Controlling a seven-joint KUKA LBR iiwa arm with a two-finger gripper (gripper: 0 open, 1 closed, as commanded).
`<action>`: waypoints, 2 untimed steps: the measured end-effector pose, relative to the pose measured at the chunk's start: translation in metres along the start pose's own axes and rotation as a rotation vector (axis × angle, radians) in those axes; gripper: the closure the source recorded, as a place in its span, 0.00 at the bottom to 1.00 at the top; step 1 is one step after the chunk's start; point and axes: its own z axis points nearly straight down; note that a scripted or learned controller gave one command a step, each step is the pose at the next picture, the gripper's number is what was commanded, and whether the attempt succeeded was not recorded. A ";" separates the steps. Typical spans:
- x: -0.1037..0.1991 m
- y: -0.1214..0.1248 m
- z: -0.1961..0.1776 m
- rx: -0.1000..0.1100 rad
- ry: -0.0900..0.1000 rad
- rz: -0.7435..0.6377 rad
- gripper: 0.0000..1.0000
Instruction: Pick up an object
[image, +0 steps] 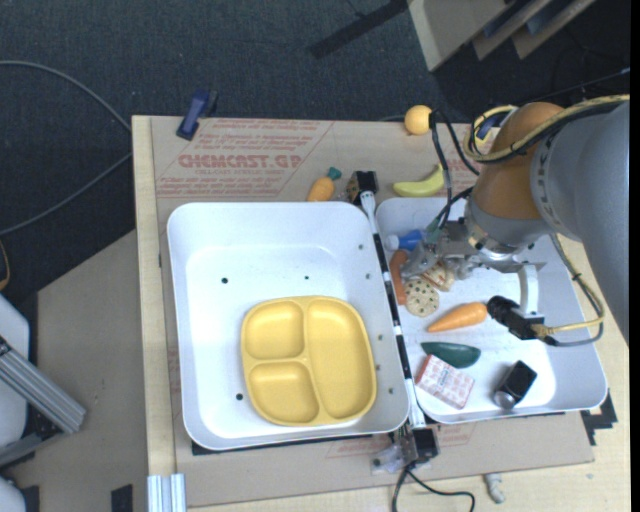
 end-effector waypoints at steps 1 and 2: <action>0.000 -0.001 -0.009 0.001 -0.001 0.000 1.00; 0.035 -0.040 -0.100 0.001 0.001 0.000 1.00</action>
